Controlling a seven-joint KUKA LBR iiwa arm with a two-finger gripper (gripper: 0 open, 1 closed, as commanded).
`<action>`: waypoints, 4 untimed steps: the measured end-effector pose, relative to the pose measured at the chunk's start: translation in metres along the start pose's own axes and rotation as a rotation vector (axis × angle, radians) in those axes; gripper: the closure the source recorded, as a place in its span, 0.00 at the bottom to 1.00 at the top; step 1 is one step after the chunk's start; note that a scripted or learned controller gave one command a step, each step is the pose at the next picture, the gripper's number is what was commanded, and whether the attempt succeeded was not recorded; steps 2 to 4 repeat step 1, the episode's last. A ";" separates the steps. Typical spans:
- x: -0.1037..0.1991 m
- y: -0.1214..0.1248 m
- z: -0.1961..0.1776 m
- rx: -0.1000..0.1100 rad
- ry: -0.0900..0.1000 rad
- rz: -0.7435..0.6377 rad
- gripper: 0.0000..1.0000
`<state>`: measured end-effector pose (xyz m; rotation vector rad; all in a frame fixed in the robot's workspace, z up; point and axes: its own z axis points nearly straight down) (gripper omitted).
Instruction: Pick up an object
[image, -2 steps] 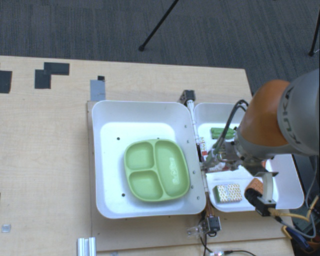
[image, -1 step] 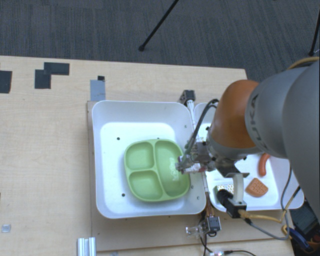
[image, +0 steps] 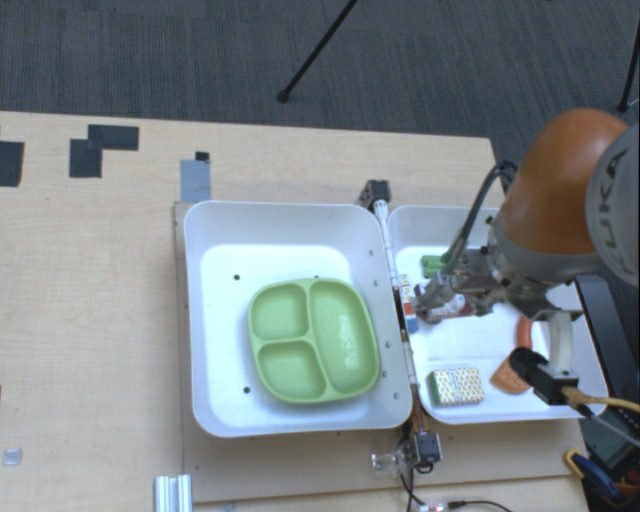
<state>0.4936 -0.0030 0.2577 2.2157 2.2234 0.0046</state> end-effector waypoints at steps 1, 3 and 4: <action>0.001 0.001 -0.010 -0.002 0.000 -0.006 1.00; 0.001 0.001 -0.010 -0.002 0.000 -0.006 1.00; 0.001 0.001 -0.010 -0.002 0.000 -0.006 1.00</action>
